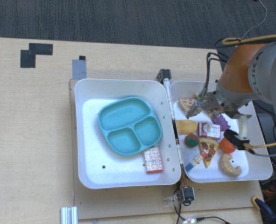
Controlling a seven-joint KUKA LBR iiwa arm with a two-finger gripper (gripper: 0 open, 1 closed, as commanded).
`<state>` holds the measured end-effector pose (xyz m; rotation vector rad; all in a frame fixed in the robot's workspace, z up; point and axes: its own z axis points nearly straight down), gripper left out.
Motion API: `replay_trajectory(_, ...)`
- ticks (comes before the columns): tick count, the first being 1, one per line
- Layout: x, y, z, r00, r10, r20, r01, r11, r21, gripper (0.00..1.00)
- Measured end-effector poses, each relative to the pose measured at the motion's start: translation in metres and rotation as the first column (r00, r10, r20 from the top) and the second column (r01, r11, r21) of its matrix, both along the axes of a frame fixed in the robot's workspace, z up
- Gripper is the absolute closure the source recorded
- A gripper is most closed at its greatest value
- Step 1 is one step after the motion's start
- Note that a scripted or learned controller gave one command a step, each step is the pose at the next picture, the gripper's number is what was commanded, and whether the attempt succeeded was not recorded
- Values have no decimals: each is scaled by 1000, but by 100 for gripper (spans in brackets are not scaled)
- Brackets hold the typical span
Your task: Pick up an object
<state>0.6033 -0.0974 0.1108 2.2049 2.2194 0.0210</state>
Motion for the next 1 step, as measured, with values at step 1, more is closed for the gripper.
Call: replay_trajectory(1, -65, -33, -24, 1000, -5, -13, 5, 1000, -2, 0)
